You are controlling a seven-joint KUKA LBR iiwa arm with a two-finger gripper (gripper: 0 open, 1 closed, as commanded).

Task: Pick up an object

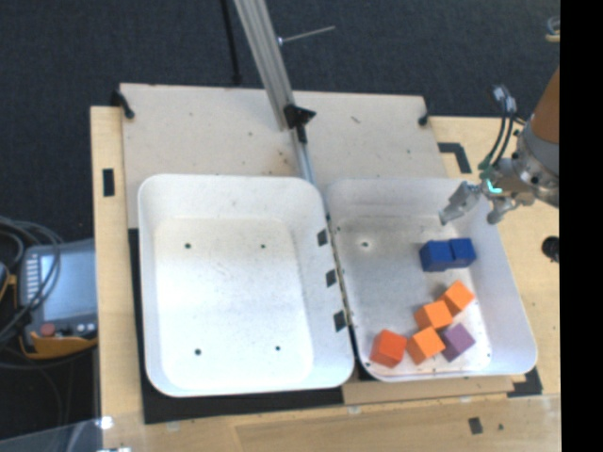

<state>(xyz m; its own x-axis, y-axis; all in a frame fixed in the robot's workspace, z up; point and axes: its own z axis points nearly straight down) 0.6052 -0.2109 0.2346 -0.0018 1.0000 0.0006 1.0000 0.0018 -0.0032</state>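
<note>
**A:** Small blue rectangular block [447,253] sitting mid right-hand shallow white bin [382,215], well apart from the orange and purple cubes [429,331] huddled near the front wall. Probably easiest pick, being isolated.

**B:** Agreed. Two-finger pincer [478,202] hovering over that bin's back right corner, fingers spread fairly wide, holding nothing, touching nothing.

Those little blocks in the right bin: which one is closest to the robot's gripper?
The blue block. It lies apart from the rest, just below the gripper, while the orange blocks and the purple block cluster nearer the bin's lower edge.
</note>
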